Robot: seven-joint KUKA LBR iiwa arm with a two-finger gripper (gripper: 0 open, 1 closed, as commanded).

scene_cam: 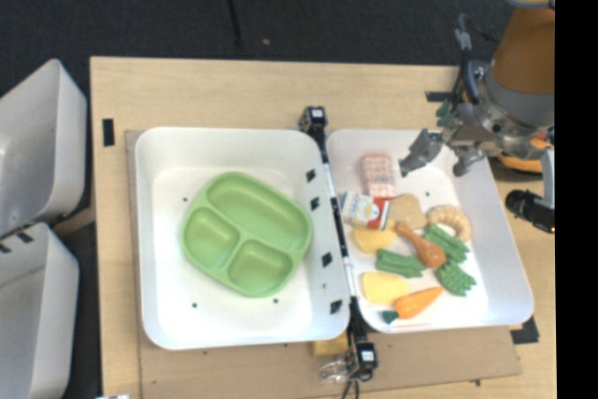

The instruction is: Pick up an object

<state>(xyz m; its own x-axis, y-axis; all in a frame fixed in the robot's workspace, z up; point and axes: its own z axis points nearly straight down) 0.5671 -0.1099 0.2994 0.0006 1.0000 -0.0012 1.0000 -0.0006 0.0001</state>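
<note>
1. Step in hand: approach. The tool (442, 154) hangs over the upper right part of the right bin (505, 271), above the toys, nothing between its fingers.
2. Tool state: two dark fingers (419, 152) read as spread apart, one toward the bin's middle, one toward its right wall.
3. Task thing: no set target. All candidates lie in the right bin, clustered left of centre and lower. Nearest to the tool is the pink packet (377, 169), just below and left of it.
4. Next move, my read: shift left and down over one piece, drop, close. The pile is tight, so pick an edge item; the pink packet or the carrot (418, 301) at the lower end have the most free room.
5. Materials and shapes: small glossy plastic food toys. The drumstick (421, 244) is brown and tapered; the green pods (402, 264) are long and ribbed; the yellow pieces (384, 286) are rounded and slippery-looking; the ring pastry (449, 218) is tan; the small carton (363, 208) is boxy, flat-faced.
6. The left bin (159, 201) holds a green sectioned plate (245, 234), smooth, three wells, rounded corners. Too broad and flat for this tool, I think.
7. Bins are smooth white with shallow walls, set on a pale wood table (206, 89).
</note>
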